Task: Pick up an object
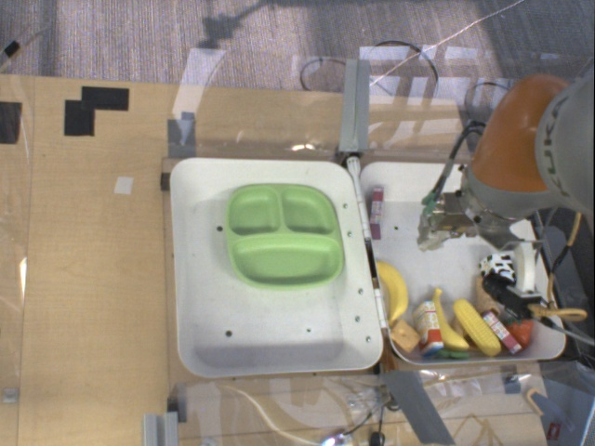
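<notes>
The table (84,277) is a pale wood surface carrying two shallow white bins side by side, so that objects can be moved from one to the other.

The left bin (200,342) holds one thing, a green divided plate (284,234), lying flat near its middle.

The right bin (409,258) has its clutter gathered along its near edge, which leaves the far half bare; that is probably why the arm comes in over open floor.

The arm (521,147) reaches in from the right, its orange band above the wrist, bent downward over the right bin.

The end effector (437,232) hangs above the bare upper part of that bin, well apart from the pile. Whether it is spread or closed cannot be told (the fingertips are a small grey blur), and nothing is visibly caught in it.

Candidates for picking lie in the pile: a banana (394,291) against the left wall, a second banana (451,328), a corn cob (477,328) beside it, and a small bottle (428,323) between the bananas. A slim maroon stick (376,210) lies alone by the divider.

By my judgement no grasp is made yet.
</notes>
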`<act>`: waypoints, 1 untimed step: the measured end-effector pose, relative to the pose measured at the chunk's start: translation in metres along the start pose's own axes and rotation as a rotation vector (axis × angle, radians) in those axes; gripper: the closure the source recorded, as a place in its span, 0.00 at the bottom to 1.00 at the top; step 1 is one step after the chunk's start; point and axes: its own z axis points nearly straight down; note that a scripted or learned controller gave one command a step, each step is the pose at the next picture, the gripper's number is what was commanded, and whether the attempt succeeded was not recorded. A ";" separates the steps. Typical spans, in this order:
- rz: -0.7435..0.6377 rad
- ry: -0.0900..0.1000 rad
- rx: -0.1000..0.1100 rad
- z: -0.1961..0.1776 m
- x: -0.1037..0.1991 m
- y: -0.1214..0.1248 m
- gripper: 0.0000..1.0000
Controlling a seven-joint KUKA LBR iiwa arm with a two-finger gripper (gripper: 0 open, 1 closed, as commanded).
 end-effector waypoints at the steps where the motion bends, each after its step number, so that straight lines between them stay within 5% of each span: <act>1: 0.000 0.000 0.001 0.000 0.000 0.000 0.00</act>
